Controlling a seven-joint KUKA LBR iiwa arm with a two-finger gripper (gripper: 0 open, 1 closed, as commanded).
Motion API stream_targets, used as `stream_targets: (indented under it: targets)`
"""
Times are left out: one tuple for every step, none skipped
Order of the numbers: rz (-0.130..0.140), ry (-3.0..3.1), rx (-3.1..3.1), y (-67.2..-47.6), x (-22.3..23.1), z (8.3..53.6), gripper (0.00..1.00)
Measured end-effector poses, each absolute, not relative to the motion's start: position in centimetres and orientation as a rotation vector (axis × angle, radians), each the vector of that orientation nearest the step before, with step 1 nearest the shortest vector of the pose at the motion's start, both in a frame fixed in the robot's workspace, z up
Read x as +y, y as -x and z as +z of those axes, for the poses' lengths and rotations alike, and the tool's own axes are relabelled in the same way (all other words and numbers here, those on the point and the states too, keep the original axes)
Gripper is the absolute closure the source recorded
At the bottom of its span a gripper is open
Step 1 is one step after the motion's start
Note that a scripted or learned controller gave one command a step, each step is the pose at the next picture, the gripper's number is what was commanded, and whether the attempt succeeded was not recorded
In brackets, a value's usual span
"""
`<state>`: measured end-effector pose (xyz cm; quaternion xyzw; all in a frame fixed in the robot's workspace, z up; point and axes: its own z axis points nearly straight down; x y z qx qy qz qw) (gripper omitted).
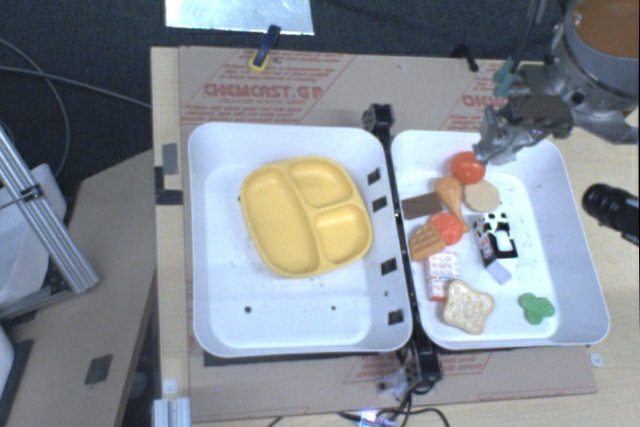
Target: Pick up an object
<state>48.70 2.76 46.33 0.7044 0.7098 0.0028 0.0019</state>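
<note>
Arm comes in from the upper right, grey body with the orange band up top, angled down so the gripper point(497, 147) sits over the back corner of the right bin point(575, 215). Honestly can't tell what state the gripper is in, it's all a dark lump from this angle. The tip is just beside a red tomato-looking ball point(466, 165), maybe touching it, can't say for sure. Nothing is visibly held.

Right bin is pretty crowded with toy food. Just below the tomato there's a round beige slice point(482, 196) and an orange carrot-ish cone point(450, 192), with a brown rectangular piece point(420, 206) next to them near the divider. Then a waffle-looking wedge point(427, 240) with an orange-red blob point(449, 228) against it, a black and white block point(494, 236) to the right, and a small lilac piece point(499, 271) right under that. Further toward the front: a red and white packet point(441, 276), a slice of toast point(468, 306), and a green broccoli-like thing point(536, 308) off on its own near the front right corner.

Left bin point(215, 315) just has a yellow divided plate point(305, 215) lying in the middle, well apart from the gripper. Both bins sit on a cardboard sheet point(290, 85).
</note>
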Motion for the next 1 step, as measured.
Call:
stream_targets:
  targets:
    - [0.002,-2.223,2.216,-48.69,-2.42,44.38,1.00]
